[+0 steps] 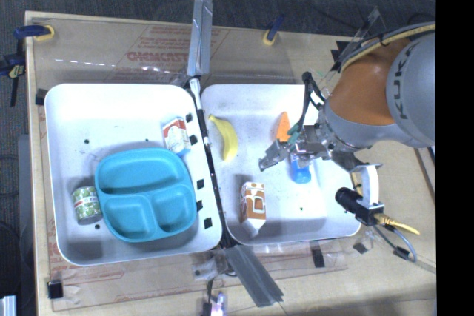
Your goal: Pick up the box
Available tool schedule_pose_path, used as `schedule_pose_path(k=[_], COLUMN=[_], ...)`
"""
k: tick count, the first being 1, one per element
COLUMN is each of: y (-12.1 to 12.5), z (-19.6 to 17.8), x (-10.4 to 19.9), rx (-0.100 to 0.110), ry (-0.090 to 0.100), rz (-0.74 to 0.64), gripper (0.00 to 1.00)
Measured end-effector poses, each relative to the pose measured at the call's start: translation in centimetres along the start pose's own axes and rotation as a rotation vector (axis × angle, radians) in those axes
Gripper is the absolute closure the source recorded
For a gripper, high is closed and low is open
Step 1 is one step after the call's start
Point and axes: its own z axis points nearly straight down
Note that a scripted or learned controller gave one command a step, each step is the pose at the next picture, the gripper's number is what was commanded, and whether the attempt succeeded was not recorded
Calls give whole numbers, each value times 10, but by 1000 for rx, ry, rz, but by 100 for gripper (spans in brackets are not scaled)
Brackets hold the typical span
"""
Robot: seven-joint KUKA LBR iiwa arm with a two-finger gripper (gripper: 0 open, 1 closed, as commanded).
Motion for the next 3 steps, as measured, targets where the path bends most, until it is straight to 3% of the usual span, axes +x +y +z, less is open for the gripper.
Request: schedule_pose_path(k=[1, 2, 3], y=[1, -22, -18], z=[-9, -128, -159], x=[0, 15, 41], rx=[2, -4, -2], ry=[0, 0, -1], rz=[-5, 376, 639], gripper=[100, 100, 100])
